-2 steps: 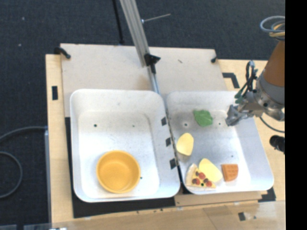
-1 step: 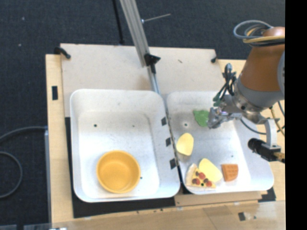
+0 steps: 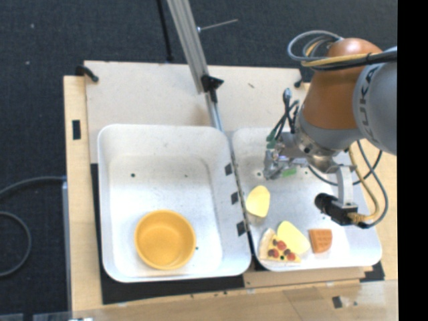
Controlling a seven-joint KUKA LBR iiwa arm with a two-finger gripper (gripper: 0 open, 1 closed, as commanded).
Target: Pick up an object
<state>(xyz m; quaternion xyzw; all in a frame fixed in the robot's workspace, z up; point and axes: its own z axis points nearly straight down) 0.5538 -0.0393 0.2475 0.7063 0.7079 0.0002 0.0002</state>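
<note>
Over the right bin [image 3: 348, 259], the gripper [image 3: 275, 167] hangs near the upper left corner; whether it is closed cannot be told. Nothing looks lifted yet: the yellow piece [image 3: 258, 201], the pizza slice [image 3: 286, 243] and the orange block [image 3: 321, 240] lie below it, the bowl [image 3: 164, 239] in the left bin [image 3: 114, 146].

A wooden bench [image 3: 154, 92] lies on dark carpet [image 3: 53, 25]. From the bench's middle a grey metal pole [image 3: 190, 42] slants up toward 11 o'clock, joined to a black clamp [image 3: 212, 83]. A thin black cable [image 3: 17, 219] loops on the carpet at 9 o'clock.
</note>
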